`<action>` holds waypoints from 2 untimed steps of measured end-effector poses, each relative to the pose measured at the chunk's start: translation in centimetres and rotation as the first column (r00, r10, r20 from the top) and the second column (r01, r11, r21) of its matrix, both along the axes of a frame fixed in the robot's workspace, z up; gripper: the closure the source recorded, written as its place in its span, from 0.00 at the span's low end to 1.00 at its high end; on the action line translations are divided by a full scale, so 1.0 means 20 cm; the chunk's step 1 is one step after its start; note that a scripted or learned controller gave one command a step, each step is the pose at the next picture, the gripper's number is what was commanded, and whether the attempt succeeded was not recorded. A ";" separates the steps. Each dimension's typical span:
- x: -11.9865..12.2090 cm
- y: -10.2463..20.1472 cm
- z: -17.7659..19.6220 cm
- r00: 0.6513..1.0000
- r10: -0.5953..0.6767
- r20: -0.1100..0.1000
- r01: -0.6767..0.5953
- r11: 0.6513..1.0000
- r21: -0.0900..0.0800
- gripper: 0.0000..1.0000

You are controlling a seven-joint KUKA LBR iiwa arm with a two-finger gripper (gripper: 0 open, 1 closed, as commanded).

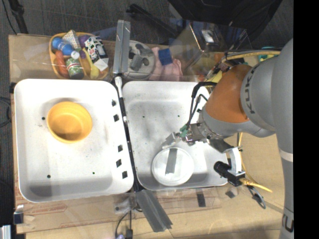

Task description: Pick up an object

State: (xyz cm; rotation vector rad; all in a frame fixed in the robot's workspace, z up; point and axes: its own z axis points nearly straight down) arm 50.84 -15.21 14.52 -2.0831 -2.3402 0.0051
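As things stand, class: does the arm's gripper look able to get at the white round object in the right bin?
Probably yes. The gripper sits just above the white round object in the right bin, and nothing lies between them. Whether its fingers could span such a wide object is unclear.

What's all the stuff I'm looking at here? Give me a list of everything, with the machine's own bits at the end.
Bins: two, white, side by side on the bench.
Bowl: one, yellow, in the left bin.
Round lidded container: one, white with a grey strip on top, near edge of the right bin.
Basket of small items: one, yellow, behind the left bin.
Pliers: one, yellow-handled, on the bench right of the right bin.
Arm: one, grey with orange band, reaching from the right.
Pincer: one, low over the right bin, just above the container.
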 end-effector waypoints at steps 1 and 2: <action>-0.06 -0.01 -0.24 0.998 0.057 0.015 -0.057 0.998 -0.001 0.00; 0.15 0.12 -0.28 0.999 0.045 0.002 -0.045 0.999 -0.001 0.00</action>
